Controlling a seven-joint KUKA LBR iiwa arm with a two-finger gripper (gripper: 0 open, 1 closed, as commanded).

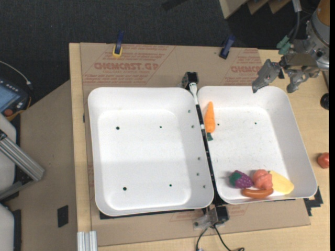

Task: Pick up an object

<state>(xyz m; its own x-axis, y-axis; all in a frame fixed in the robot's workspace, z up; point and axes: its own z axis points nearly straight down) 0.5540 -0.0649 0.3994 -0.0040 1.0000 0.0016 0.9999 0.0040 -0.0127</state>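
An orange toy carrot [210,117] lies along the left wall of the right bin [293,120]. In that bin's near corner sit purple grapes [241,179], a pink-red fruit [263,178], a yellow piece [282,183] and a red-orange sausage shape [257,193], all bunched together. My gripper [278,81] hangs over the right bin's far right corner, well above the floor, open, with nothing between its fingers [263,78]. It is far from both the carrot and the pile.
The left bin [99,140] adjoins the right one, with a black clip [189,80] at the far seam and another [220,214] at the near seam. A small red object [323,160] lies on the bench right of the bins. Clamps [118,45] hold the cardboard's far edge.
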